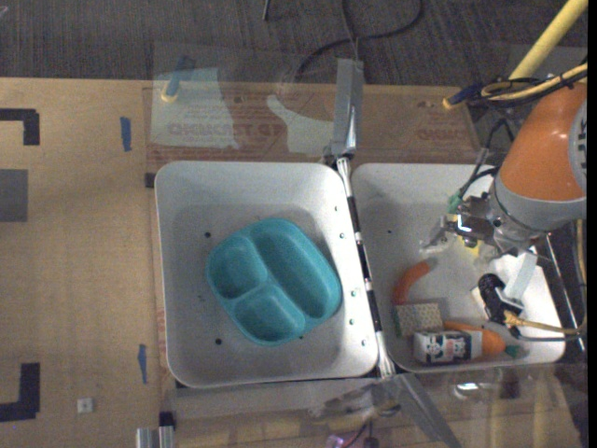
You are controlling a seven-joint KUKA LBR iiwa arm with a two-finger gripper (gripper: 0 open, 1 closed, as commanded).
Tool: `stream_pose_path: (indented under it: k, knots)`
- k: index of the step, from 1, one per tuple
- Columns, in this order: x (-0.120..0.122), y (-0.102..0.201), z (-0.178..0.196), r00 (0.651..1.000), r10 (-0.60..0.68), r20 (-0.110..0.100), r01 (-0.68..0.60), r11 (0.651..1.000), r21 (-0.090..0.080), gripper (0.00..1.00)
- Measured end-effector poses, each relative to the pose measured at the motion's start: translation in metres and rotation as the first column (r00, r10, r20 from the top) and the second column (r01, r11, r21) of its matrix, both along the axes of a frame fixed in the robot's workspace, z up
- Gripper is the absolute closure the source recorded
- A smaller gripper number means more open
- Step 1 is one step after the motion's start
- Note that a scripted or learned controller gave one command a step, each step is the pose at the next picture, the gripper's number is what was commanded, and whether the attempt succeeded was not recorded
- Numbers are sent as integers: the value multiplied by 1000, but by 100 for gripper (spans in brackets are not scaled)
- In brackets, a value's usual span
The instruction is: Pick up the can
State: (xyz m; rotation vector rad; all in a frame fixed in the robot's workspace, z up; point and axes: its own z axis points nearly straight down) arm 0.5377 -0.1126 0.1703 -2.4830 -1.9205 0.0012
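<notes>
The bench top is a flat light-brown cardboard-like surface (75, 250) that fills the left and the middle of the view. On it there are black angular tape marks (23, 124) near the left edge, and some short blue tape strips (125, 133) beside them. Behind the two bins stands a clear scratched plastic sheet (233, 110), which reflects the light a little. Above the bench edge the dark grey carpet floor (140, 17) is visible, with a thin black cable loop (378, 3) lying on it. The light is dim and quite even.
</notes>
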Motion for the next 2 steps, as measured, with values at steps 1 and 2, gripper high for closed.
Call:
stream_pose_path:
  k: [1, 2]
  knots:
    - [-16, -80, -83, 1000, -24, 9, 25, 1000, -3, 0]
    - [-16, -83, -72, 1000, -29, 11, 29, 1000, -7, 100]
